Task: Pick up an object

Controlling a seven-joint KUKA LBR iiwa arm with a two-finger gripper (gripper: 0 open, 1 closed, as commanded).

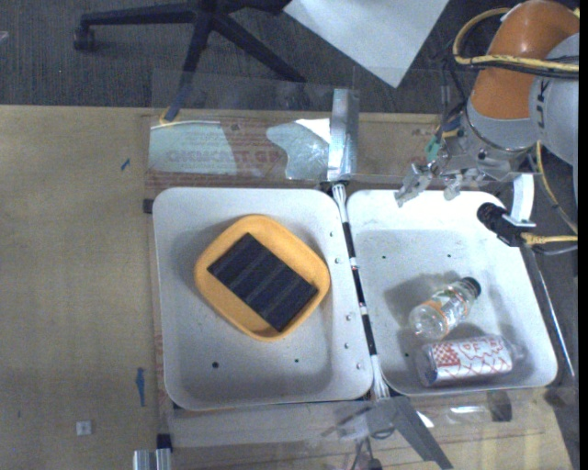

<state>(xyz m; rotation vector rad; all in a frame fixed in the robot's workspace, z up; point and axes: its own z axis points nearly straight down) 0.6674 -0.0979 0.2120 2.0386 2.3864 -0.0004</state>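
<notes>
A clear plastic bottle [445,309] with a dark cap lies tilted in the right bin [404,248]. Just below it lies a red-and-white patterned can or packet [465,359] on its side. In the left bin [175,275] rests a yellow-orange dish with a dark ribbed slab [262,277] on top. My gripper [429,184] hovers over the far edge of the right bin, well above and behind the bottle. Its two fingers stand apart with nothing between them.
A metal divider post [343,138] rises behind the seam between the bins. A taped, shiny sheet [230,151] lies behind the left bin. Wooden bench surface spreads to the left. An office chair base [184,27] stands on the floor beyond.
</notes>
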